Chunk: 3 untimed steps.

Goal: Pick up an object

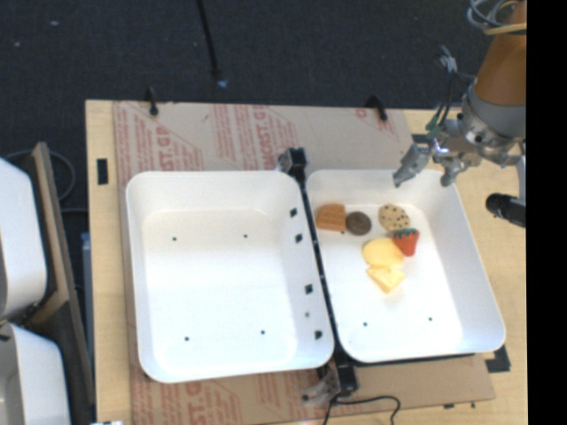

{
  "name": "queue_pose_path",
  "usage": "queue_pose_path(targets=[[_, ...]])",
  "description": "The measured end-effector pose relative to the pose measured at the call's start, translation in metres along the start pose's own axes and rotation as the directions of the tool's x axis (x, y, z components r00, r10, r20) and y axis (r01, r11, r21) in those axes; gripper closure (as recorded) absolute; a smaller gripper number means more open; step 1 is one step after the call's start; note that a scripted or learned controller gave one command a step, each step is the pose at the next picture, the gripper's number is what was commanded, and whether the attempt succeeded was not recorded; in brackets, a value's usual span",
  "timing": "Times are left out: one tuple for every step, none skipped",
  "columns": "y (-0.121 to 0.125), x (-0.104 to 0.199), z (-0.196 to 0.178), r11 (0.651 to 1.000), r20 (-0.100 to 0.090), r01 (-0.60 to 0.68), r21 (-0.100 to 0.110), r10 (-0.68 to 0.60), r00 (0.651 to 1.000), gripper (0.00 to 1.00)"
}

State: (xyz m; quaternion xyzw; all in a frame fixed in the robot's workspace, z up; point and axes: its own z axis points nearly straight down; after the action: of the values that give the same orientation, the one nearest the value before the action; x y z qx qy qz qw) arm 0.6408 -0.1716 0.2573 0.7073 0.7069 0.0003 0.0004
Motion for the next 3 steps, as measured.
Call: queue_pose_path(targets=[[-0.037, -0.017, 0.156, 1.0, 0.0, -0.001, 0.0, 0.001, 1.0, 0.0], [-0.036, -0.018, 0.145, 1.0, 0.001, -0.003, -0.002, 0.003, 1.0, 1.0], [-0.037, -0.018, 0.146, 1.0, 0.0, -0.003, -0.001, 0.003, 1.0, 0.0]])
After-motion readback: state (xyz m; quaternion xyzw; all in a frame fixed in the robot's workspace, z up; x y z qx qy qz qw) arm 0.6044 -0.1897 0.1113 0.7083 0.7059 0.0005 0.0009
